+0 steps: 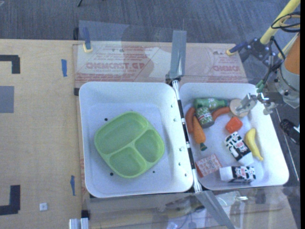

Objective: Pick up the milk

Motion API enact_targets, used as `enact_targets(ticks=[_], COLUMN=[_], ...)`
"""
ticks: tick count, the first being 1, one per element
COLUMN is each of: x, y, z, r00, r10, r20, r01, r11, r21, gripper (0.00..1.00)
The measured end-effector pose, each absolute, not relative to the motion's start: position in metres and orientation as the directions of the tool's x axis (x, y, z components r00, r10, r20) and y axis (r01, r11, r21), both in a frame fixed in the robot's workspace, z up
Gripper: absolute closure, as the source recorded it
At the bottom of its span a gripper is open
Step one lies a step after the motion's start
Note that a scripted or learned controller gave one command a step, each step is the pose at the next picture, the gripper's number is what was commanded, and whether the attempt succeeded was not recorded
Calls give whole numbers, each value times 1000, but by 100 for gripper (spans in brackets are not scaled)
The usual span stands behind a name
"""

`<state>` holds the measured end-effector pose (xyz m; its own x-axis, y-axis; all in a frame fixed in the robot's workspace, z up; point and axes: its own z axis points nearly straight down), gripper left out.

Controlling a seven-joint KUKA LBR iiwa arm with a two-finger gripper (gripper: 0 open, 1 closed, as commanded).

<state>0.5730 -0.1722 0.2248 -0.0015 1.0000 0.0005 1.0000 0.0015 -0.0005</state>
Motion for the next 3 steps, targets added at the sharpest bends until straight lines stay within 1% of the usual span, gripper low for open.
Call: enact_targets(ticks=[1, 2, 3], x=[503, 481, 482], y=[-210, -131, -133], z=[120, 87, 98], r00=[-44, 9, 14], r10=[999, 1000, 1000], r20=[-3, 1, -1], r01=[999, 1000, 1000], r11=[44, -9, -14], r21=[7, 4, 9], gripper=[0, 0, 100])
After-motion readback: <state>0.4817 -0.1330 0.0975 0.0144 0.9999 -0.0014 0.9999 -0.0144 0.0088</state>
